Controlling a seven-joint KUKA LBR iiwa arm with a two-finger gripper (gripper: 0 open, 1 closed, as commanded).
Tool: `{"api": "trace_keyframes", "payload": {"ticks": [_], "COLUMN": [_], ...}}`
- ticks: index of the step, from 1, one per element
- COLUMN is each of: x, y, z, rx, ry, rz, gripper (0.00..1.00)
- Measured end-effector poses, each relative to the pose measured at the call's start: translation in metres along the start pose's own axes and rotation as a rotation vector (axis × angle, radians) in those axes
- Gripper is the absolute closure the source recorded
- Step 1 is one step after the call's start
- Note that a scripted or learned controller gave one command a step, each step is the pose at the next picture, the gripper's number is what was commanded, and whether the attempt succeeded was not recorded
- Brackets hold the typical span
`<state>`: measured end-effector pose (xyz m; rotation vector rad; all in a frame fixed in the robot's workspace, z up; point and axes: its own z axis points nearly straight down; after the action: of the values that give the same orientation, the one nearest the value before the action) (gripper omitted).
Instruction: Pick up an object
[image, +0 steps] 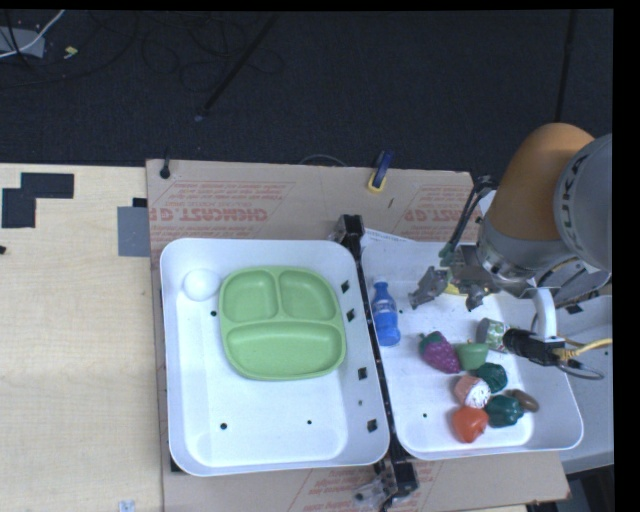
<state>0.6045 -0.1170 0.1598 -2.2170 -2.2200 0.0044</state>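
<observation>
A light wooden bench (70, 340) carries a flat sheet of brown cardboard (260, 205) with red print. Two shallow white bins sit side by side on the cardboard: left bin (190, 420) and right bin (560, 425), edges touching.

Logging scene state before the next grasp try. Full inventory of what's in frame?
bins: 2, white, side by side on cardboard
divided plate: 1, light green, left bin, centre
ball: 1, white, left bin, far-left corner
bottle: 1, blue, right bin, against its left wall
purple toy: 1, purple, right bin, middle
toy pile: several small pieces, green, orange-red, white, brown, right bin, near-right part
clamp: 1, blue and yellow, far edge of the cardboard
arm: 1, grey with orange band, over the right bin
gripper: 1, dark, above the right bin's far half, holding nothing visible
</observation>
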Motion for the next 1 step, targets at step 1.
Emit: {"api": "trace_keyframes", "payload": {"ticks": [1], "x": [-0.0024], "y": [0.0062], "z": [0.0598], "rx": [-0.001], "ry": [0.0], "rz": [0.001], "gripper": [0.0]}}
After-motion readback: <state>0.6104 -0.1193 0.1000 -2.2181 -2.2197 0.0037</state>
